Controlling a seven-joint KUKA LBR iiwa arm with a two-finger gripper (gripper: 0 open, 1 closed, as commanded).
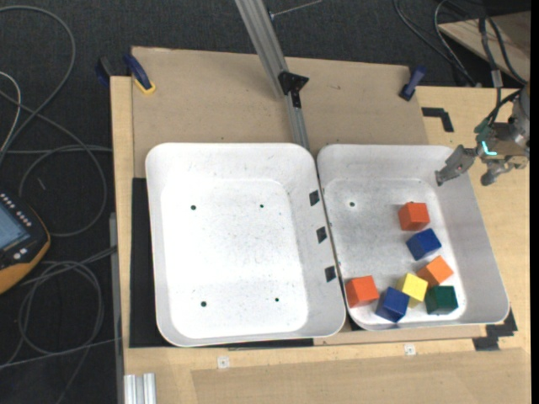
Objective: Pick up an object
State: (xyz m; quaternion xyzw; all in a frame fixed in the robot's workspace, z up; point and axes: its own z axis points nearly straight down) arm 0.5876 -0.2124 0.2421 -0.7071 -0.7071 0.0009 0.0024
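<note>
Camera view: gripper (468, 168) spread open, holding nothing, over right bin (480, 225) corner. Nearest orange cube (413, 215) likely light, rigid; pinch opposite flat sides.

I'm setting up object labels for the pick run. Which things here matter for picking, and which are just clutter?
For the job: gripper; right bin holding orange cubes, blue cubes, yellow cube, green cube.

Lying about: left bin, blue clamps, metal pole, floor cables, handheld pendant.
</note>
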